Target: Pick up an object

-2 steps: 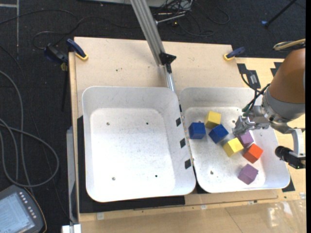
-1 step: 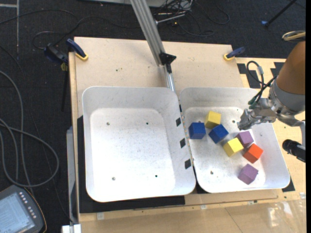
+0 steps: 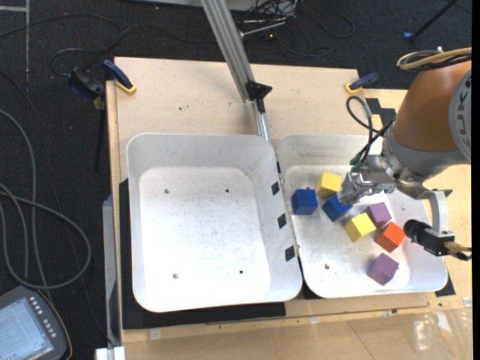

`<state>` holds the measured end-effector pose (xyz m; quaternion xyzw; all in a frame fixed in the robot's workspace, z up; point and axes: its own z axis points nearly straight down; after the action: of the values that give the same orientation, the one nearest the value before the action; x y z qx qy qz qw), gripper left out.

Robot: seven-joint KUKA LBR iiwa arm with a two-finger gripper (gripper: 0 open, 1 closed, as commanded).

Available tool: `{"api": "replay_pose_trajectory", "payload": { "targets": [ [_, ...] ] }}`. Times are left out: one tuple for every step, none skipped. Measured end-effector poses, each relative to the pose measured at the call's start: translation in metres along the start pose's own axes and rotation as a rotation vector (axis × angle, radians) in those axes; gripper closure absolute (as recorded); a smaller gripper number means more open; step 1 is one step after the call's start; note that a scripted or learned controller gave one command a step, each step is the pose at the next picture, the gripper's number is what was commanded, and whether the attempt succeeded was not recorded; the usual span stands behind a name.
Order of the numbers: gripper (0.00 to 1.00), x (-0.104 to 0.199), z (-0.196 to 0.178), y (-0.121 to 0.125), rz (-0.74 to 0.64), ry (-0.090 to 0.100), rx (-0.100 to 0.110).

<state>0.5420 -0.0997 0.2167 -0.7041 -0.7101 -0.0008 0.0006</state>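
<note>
The gripper (image 3: pixel 351 193) is pressing down onto a blue cube (image 3: pixel 335 208) in the right bin (image 3: pixel 322 283), grip state I cannot tell, and a yellow cube (image 3: pixel 328 184) touching alongside is risking a jammed, botched grasp.

Pale tan wooden worktop (image 3: pixel 195 100), square-ish, sits on dark carpeted floor (image 3: pixel 52 201) with black cables trailing around it. Two shallow white plastic bins lie directly on it, side by side and touching: left bin (image 3: pixel 142 156), right bin (image 3: pixel 300 150). Blue-and-yellow clamps grip the far edge at the left corner (image 3: pixel 118 76) and the right corner (image 3: pixel 361 82); a black mat (image 3: pixel 126 317) shows under the bins' near edge.
</note>
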Motion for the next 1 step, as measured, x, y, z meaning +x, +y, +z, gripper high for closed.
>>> {"api": "replay_pose_trajectory", "payload": {
  "targets": [
    [1.0,0.0485,0.0048,0.0089,0.001,0.0,0.001]
  ]
}}
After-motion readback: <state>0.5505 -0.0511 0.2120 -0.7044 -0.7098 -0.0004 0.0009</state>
